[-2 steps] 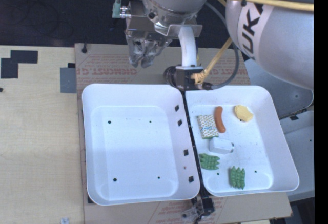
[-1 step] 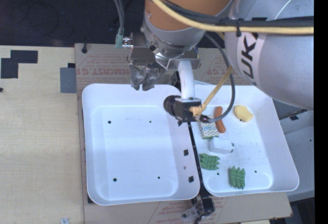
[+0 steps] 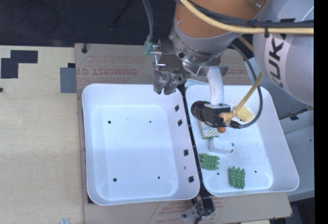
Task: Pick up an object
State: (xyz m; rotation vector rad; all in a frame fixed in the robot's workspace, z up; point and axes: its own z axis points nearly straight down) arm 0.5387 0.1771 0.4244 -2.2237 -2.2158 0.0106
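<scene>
Pincer [image 3: 167, 84] sits over the far rim where the left bin [image 3: 133, 151] meets the right bin [image 3: 266, 159]; clenched or released, cannot tell. Right bin holds a white block [image 3: 221, 145], a green toy [image 3: 209, 161] and a second green toy [image 3: 237, 177] near its front.

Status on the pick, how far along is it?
Done: nothing visibly picked yet. The green piece by the divider, the second green piece, the white block and the patterned item lie in the right bin.
In hand: the gripper hangs over the bins' far edge, nothing visible in it.
Left: probably move over one item, grasp, lift.
</scene>
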